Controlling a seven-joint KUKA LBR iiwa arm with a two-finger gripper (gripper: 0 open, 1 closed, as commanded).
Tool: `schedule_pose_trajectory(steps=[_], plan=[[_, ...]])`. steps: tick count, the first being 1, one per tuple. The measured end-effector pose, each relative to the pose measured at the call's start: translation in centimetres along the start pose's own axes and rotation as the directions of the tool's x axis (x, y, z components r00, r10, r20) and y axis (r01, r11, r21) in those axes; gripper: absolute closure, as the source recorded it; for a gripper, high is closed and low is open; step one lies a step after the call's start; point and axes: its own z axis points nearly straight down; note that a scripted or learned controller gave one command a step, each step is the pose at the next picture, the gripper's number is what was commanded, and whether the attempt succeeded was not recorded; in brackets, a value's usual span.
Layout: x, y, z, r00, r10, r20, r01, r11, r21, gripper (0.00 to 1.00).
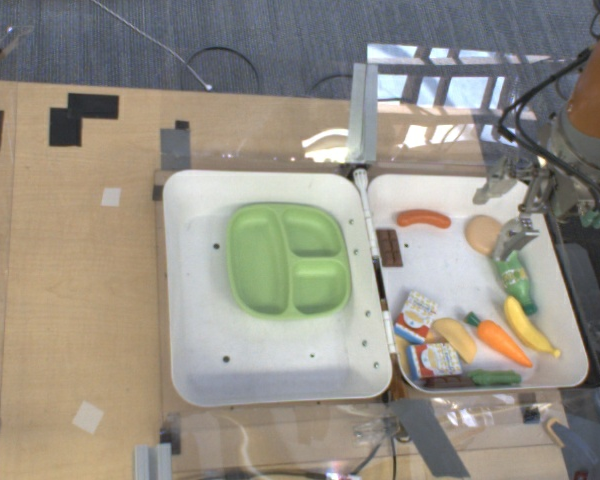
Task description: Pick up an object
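Observation:
My gripper [516, 238] hangs over the right side of the right bin [576, 368]. It is just above the top of a green bottle [517, 282] and beside a tan round piece [483, 233]. Nothing visibly hangs from it. Also in this bin lie a red sausage [423, 219], a brown chocolate bar [388, 248], a banana [531, 329], a carrot [500, 340], a yellow lump [455, 338], a white snack packet [417, 317], a red box [440, 360] and a green pod [495, 377].
The left bin [195, 368] holds a green divided plate [286, 260]. A metal post [361, 118] stands at the back between the bins. Cables loop from the arm at the upper right [525, 98].

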Motion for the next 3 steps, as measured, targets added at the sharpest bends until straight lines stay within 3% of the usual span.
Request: schedule_pose_trajectory(steps=[1, 2, 3], plan=[[-0.1, -3.1, 16.4, 1.0, -0.015, -0.014, 0.015, 1.0, -0.003, 0.0], [6.6, -8.2, 18.8, 0.998, 0.069, 0.007, -0.069, 0.998, 0.004, 0.0], [6.0, -8.0, 17.3, 0.998, 0.06, 0.025, -0.061, 0.998, 0.008, 1.0]])
